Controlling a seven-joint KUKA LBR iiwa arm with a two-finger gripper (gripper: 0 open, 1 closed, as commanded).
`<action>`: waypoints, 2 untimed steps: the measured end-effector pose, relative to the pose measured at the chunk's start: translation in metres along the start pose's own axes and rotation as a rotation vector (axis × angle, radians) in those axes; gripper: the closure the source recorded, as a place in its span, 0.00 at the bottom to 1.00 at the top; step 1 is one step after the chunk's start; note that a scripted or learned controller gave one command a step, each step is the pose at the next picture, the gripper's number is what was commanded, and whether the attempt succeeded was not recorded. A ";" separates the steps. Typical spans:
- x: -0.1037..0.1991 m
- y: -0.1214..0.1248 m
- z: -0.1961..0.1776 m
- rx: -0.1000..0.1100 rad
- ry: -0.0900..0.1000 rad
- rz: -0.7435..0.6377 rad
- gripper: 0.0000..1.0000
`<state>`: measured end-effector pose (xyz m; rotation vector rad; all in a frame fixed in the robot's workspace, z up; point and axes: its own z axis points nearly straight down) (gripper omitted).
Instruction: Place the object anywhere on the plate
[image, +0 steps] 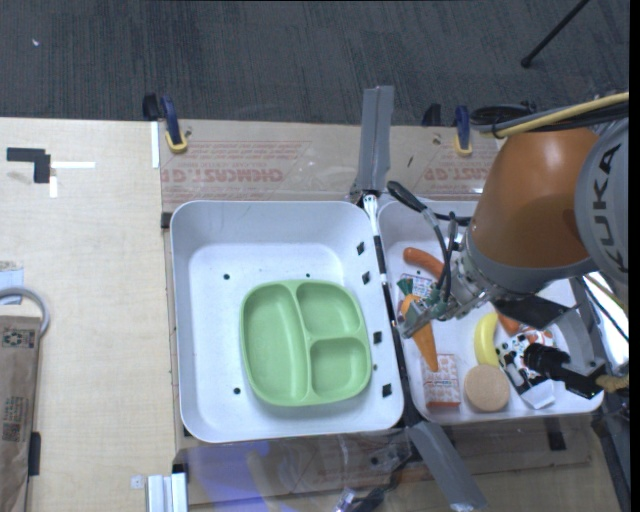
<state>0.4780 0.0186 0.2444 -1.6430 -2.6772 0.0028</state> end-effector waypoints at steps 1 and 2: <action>0.039 0.083 0.054 0.003 0.000 0.197 1.00; 0.039 0.083 0.054 0.002 0.000 0.197 0.00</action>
